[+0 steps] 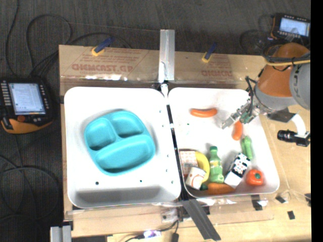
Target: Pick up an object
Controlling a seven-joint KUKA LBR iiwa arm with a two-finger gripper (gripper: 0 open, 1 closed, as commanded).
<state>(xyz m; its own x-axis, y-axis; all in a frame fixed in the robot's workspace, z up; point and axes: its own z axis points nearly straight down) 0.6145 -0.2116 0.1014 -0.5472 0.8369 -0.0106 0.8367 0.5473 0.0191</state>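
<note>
The arm reaches in from the right, and its claw (241, 116) hangs over the far right part of the right bin (222, 96). Its metal fingers point down and to the left, but they are too small and blurred to tell whether they stand open or closed, and nothing can be seen held between them. Just below the claw lies a small carrot (237, 130), seemingly touching or almost touching it, and a green pepper (246, 146) lies just nearer. An orange sausage (203, 112) rests alone on the bare floor to the left of the claw. Along the near wall the things crowd together: a green bottle (215, 165), a banana (202, 162), a black-and-white carton (238, 168) and a tomato (255, 178). The left bin (75, 150) carries a blue divided plate (119, 141).

The carrot looks like the likeliest target. To do the grasp well, the claw should probably center over the carrot's middle, set its fingers across the short width rather than along its length, and go low enough to close around the body without nudging the pepper or the bin's right wall.
</note>
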